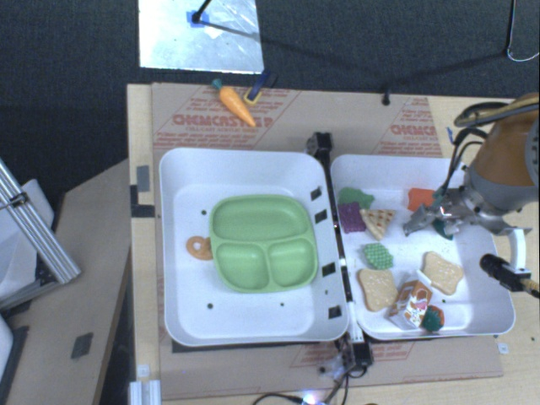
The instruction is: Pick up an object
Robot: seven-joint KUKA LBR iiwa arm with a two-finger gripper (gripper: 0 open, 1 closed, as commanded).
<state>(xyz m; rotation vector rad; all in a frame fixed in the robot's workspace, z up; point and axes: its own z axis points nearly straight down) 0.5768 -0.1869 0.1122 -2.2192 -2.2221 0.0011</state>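
The right bin [489, 310] holds several toy foods. At its top left lie a green broccoli [355, 197], a purple piece [350, 218] and a waffle wedge [378, 221], and a red-orange piece [420, 198] lies further right. Lower down are a green dotted slice [378, 255], two toast slices [377, 288] [442, 272] and a small carton [412, 302]. My gripper [432, 219] hangs over the bin's upper right part, just below the red-orange piece and above the right toast slice. Nothing shows held in it.
The left bin [181, 310] carries a green divided plate [261, 243] and a small pretzel [200, 248]. A toy carrot [237, 105] lies on the bench behind the bins. My arm's orange band [506, 154] stands over the right bin's right edge.
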